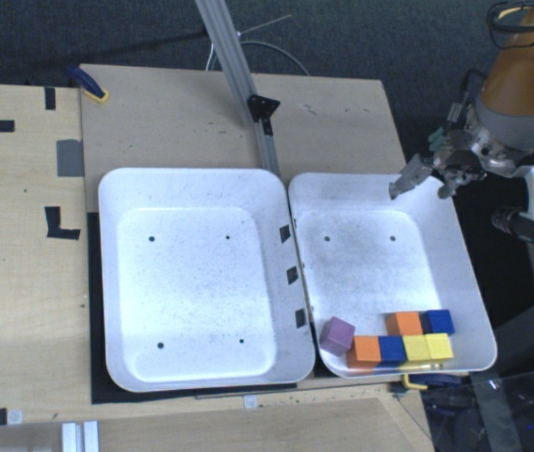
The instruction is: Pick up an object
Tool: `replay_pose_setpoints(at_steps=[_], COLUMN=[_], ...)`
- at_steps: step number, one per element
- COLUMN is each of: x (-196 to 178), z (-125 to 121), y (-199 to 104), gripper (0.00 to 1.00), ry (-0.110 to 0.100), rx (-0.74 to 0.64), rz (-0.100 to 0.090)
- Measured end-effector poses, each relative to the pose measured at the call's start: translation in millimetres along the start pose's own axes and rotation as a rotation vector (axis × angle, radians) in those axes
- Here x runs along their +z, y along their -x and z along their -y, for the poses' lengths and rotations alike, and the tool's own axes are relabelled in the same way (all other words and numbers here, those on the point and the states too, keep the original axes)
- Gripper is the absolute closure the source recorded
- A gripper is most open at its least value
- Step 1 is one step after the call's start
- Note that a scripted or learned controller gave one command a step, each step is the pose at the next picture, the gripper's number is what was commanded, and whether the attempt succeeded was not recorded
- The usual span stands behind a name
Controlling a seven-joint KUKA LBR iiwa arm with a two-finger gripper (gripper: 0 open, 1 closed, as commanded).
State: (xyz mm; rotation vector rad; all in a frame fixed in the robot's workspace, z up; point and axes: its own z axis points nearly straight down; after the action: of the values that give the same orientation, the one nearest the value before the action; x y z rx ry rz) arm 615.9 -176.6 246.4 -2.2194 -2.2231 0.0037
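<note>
Several small blocks lie along the near edge of the right bin [380,252]: a purple block [338,334], two orange blocks [367,348] [403,324], two blue blocks [393,348] [438,322] and two yellow blocks [417,348] [439,347]. My gripper [423,179] hangs over the bin's far right rim, well away from the blocks. Its two fingers are spread apart with nothing between them.
The left bin [191,271] sits beside the right one. A grey metal pole [238,73] slants down to the gap between the bins. A blue and yellow tool [88,83] lies on the bench at the far left.
</note>
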Motion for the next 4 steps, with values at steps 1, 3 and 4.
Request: replay_pose_setpoints(at_steps=[1,3,4], x=[-81.6,-64.8,41.6], z=[32.9,-26.7,-40.6], y=[-15.8,-23.7,17.9], gripper=[0.0,0.0,0.0], ry=[0.009,0.012,-0.007], rx=[-0.001,-0.006,0.003], rz=[0.0,-0.001,-0.001])
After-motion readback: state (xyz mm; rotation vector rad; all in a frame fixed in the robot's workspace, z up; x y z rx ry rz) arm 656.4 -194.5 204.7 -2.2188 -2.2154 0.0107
